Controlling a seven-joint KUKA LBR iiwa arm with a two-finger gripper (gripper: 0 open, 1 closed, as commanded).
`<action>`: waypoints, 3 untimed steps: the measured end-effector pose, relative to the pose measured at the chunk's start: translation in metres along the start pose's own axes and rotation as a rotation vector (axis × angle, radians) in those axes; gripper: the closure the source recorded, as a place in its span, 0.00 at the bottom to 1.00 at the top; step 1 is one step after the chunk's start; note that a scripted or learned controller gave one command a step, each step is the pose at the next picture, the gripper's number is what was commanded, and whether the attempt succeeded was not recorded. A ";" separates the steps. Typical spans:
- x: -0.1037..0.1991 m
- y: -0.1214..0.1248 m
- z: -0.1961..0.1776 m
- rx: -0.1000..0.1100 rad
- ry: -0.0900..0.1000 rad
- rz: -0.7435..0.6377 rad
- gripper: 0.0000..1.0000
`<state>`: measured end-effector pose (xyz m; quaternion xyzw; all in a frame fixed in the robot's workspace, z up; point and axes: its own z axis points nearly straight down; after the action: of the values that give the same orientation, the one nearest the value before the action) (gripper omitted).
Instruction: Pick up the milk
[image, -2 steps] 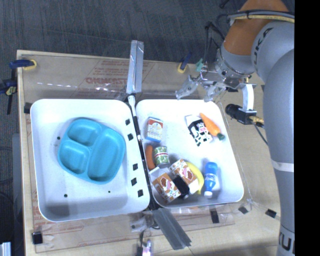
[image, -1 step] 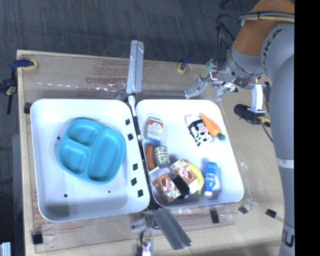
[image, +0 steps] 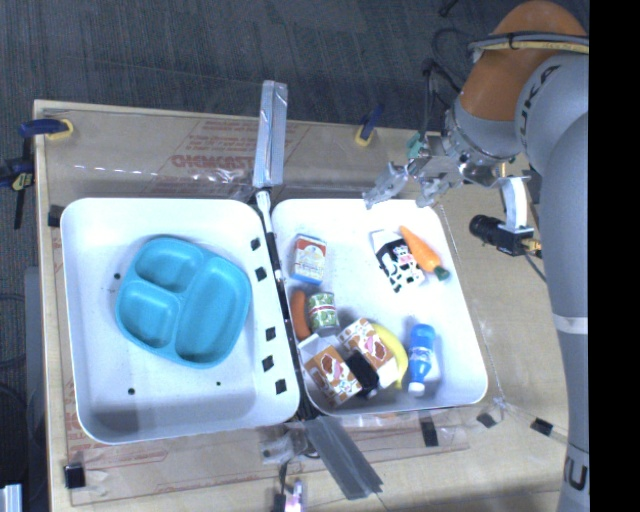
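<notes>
The milk (image: 398, 262) is a small white carton with black cow patches. It lies in the far right part of the right bin (image: 460, 300), with an orange carrot (image: 425, 252) touching its right side. My gripper (image: 407, 188) hovers over the bin's far rim, a short way beyond the carton and apart from it. It is open, with nothing between its fingers (image: 383, 189).
The right bin also holds a red and white carton (image: 310, 258), a small can (image: 321, 312), a sausage (image: 299, 314), a blue and white bottle (image: 422, 355), a banana (image: 392, 352) and two snack boxes (image: 345, 368). A blue divided plate (image: 185, 298) lies in the left bin (image: 90, 380).
</notes>
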<state>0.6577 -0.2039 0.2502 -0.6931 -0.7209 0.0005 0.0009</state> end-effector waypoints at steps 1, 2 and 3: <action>-0.004 0.000 0.004 0.002 0.001 -0.114 0.00; -0.004 0.000 0.020 0.001 0.000 -0.223 0.00; -0.004 0.000 0.159 0.000 -0.001 -0.252 0.00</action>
<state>0.6577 -0.2075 0.0917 -0.5971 -0.8022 0.0008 0.0005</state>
